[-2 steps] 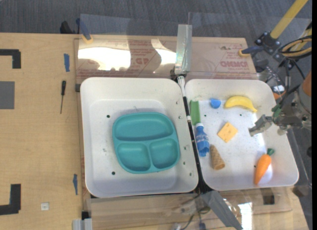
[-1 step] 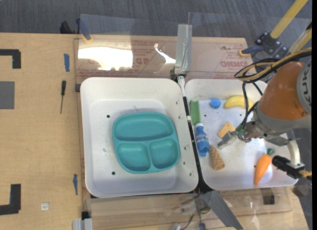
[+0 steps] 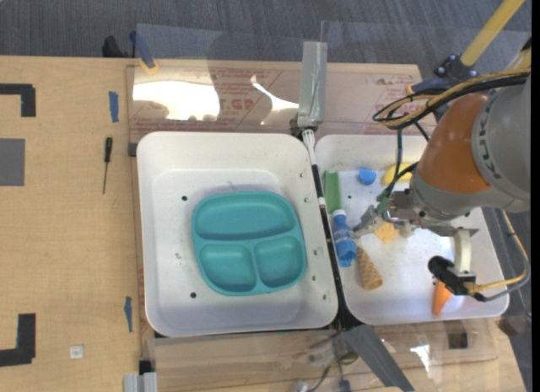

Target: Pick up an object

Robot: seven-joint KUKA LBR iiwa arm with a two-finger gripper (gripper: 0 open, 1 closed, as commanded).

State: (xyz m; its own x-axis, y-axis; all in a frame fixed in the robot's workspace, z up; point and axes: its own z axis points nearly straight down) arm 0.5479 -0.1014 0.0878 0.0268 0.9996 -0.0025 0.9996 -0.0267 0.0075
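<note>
Nearest, a carrot (image 3: 440, 298) is seen at five o'clock in the right bin (image 3: 405, 313), a cone (image 3: 369, 269) at seven. Mid-bin, the gripper (image 3: 381, 215) is hung over a yellow piece (image 3: 386, 233), the likely target; whether it is closed cannot be told. A centred, vertical descent is advised, so the blue bottle (image 3: 342, 240) at nine is not nudged.

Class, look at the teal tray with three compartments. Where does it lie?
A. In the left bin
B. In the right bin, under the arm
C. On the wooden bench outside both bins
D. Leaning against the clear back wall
A: the teal tray lies flat inside the left bin, while the arm hangs over the right bin, which holds small items such as the green stick.
</note>
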